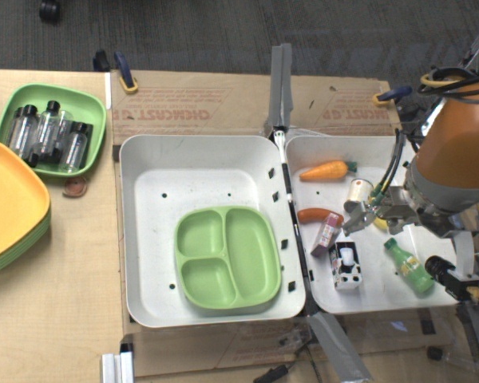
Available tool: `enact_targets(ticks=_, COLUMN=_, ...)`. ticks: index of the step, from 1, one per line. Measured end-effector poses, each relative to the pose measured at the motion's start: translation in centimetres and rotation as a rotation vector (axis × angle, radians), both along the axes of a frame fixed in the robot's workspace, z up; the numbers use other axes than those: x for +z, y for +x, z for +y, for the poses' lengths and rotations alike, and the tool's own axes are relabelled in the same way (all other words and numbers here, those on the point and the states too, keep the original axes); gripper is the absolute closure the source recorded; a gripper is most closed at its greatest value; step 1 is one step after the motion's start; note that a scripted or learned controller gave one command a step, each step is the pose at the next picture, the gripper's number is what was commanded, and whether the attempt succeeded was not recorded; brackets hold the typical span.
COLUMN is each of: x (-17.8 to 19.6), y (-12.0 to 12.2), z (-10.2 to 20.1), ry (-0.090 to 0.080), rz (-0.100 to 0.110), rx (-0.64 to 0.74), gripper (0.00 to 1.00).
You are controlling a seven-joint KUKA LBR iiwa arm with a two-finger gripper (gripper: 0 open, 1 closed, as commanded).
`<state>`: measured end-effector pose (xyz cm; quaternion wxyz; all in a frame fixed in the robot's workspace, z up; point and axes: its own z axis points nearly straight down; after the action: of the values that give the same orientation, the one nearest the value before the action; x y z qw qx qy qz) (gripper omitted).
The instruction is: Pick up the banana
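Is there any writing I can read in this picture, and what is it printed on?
"CHEMCAST GP", red print, upside down, on the left part of the cardboard sheet behind the bins.
The same red print on its right part: too faint to read surely.
Labels on the small packet and green bottle: too small to read.

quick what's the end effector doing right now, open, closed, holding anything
End effector: over the right bin, near the banana; open or closed cannot be told.
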<state>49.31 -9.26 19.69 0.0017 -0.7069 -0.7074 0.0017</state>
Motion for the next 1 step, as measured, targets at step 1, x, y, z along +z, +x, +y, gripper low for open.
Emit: enact_targets(ticks=1, x=-9.77, y=1.80, z=-11.58, ry=0.002, rz=-0.004, rx=-0.113, gripper=0.00)
